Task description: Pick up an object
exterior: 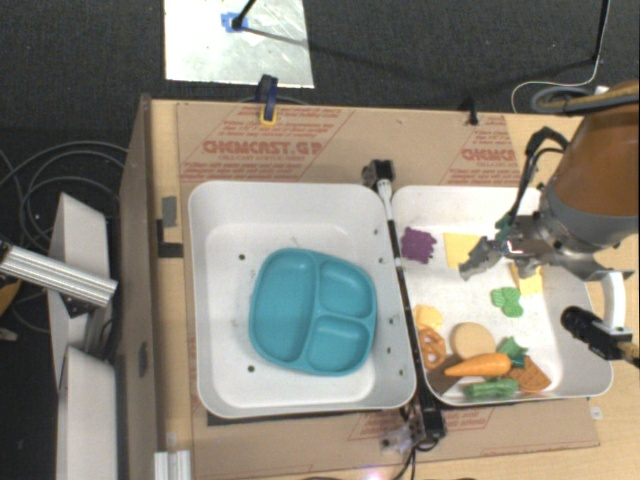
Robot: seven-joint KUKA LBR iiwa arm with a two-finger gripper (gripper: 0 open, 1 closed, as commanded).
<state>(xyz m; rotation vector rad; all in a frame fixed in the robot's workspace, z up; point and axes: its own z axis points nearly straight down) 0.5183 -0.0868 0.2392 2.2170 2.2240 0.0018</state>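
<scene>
A: Start at the end effector [487, 255]. Where is it?

B: Over the right bin [590, 363], in its upper half, hanging off the grey and orange arm [598, 183] that comes in from the right. Its dark fingers point left and a little down, toward the yellow piece [460, 248]. Whether they are released or clenched I cannot tell; they read as one dark blur. Nothing shows between them.

A: What lies nearest?

B: The yellow piece, flat on the bin floor, just beside the tips on their left. The purple grapes [417, 245] sit further left, near the wall between the bins. A green leafy piece [507, 302] lies just below the end effector.

A: And the rest?

B: Crowded along the lower edge: a small orange-yellow piece [428, 316], a pretzel [432, 345], a tan bun-like round [473, 340], and a carrot [480, 366] lying with its long axis left to right, above a green pod [492, 390].

A: The left bin [215, 278]?

B: A teal divided plate [312, 311], well apart from the arm.

A: So the coming move?

B: I'd judge a short drop down and left onto the yellow piece, or straight down onto the leaf. Both are flat, which could make a pinch slip.
</scene>
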